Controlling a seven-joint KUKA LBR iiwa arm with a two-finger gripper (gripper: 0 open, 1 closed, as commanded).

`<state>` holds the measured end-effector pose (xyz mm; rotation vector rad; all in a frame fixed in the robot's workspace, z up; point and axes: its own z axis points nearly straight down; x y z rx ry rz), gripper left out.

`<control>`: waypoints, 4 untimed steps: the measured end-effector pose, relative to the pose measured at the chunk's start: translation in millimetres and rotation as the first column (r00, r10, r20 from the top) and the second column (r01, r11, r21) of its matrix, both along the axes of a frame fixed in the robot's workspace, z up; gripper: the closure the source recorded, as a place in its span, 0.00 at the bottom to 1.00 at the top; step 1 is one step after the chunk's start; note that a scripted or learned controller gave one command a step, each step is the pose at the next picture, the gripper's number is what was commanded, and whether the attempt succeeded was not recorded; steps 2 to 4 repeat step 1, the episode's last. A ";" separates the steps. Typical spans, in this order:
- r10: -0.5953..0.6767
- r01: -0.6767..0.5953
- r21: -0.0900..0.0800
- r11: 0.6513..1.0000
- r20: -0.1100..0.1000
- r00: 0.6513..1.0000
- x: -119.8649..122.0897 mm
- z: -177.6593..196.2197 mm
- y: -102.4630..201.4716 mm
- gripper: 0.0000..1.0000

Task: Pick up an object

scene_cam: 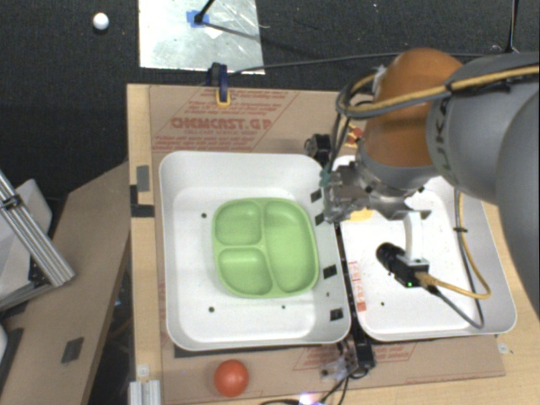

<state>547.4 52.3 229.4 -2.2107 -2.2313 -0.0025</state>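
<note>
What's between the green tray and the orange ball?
In the camera view, bare white bin floor, the left bin's front rim, then brown board separate the green tray from the ball.

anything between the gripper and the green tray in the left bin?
Nothing visible on the path. The green tray lies alone in the left bin. The gripper sits over the divide between the bins, by the tray's right edge; the arm's wrist hides its fingertips and part of the right bin.

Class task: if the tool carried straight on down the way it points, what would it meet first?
Probably the right bin's white floor near its left wall, beside a yellowish object; depth is unclear.
</note>
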 end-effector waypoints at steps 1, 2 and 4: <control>0.001 -0.001 0.001 1.000 0.002 1.000 3.7 6.5 58.4 1.00; 0.001 -0.001 0.001 1.000 0.002 1.000 3.7 6.5 58.4 1.00; 0.001 -0.001 0.001 1.000 0.002 1.000 3.7 6.5 58.4 1.00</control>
